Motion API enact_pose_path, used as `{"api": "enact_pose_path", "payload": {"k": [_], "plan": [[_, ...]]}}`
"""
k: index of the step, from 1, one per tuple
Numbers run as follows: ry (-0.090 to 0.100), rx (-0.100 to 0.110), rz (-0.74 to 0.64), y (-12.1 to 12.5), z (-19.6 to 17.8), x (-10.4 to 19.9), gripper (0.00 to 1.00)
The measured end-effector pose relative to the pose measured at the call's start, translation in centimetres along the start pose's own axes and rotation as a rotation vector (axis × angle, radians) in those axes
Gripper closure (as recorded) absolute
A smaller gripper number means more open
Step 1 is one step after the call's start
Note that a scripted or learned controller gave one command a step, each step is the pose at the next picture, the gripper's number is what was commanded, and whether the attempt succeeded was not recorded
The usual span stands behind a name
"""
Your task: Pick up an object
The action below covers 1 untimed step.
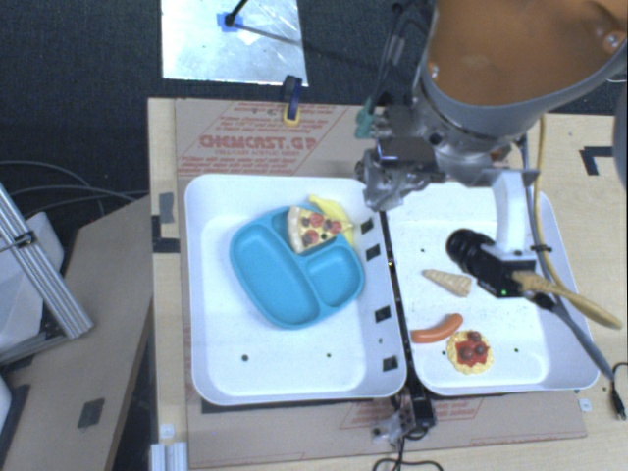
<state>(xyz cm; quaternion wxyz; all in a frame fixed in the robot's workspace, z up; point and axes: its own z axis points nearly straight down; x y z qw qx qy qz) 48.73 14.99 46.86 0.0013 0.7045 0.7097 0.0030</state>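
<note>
From above, the tool [391,192] hangs over the far end of the divider between the two bins. The bulky grey and orange arm hides much of it, and I cannot tell whether it is apart or together. Nothing shows in its grasp.

In the left bin [211,361] a pizza slice [314,230] rests on a blue plate [285,283] and half covers a yellow piece [334,208]. The right bin [549,366] holds a cone [448,282], a sausage [436,329] and a small round pizza [469,351].

The tabletop [245,140] wears cardboard with red print. Beyond it, a silvery sheet [231,37] lies on dark floor [78,86].
</note>
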Motion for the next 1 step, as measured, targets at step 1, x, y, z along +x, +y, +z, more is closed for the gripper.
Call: {"api": "enact_pose_path", "payload": {"k": [1], "plan": [[-0.004,0.009,0.01,-0.14,6.21,-2.57,1.0]]}}
